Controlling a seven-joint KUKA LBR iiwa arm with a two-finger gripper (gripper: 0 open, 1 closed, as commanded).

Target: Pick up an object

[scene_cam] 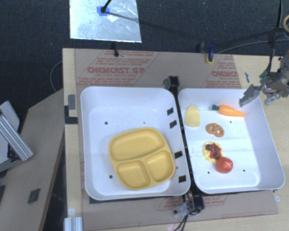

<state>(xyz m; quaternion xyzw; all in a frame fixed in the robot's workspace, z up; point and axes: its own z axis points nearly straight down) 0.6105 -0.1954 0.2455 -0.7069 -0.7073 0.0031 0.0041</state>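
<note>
1. From my remote seat I see the worktop (135, 64) carrying two shallow white bins side by side, the left bin (94, 129) and the right bin (267, 150), touching along a central divider.
2. The left bin holds a yellow compartment tray (140, 157), lying flat toward the near side, three sections facing up.
3. The right bin holds the toy foods: a carrot (229, 110) near the far wall, lying roughly level with its green end pointing toward the divider.
4. A pale yellow piece (192, 116) sits just beside the divider, left of the carrot and apart from it.
5. A small pretzel (215, 129) lies near the bin's middle, below the carrot.
6. Nearer to me, a small pizza-like piece (212, 151) with red spots touches or almost touches a red tomato (224, 165).
7. The hand (260, 96) hangs over the right bin's far right corner, just right of the carrot's tip, apart from it.
8. I see one dark finger (247, 96) angled down and left toward the carrot; I cannot tell whether the hand is spread or pressed together. Nothing sits between its fingers that I can make out.
</note>
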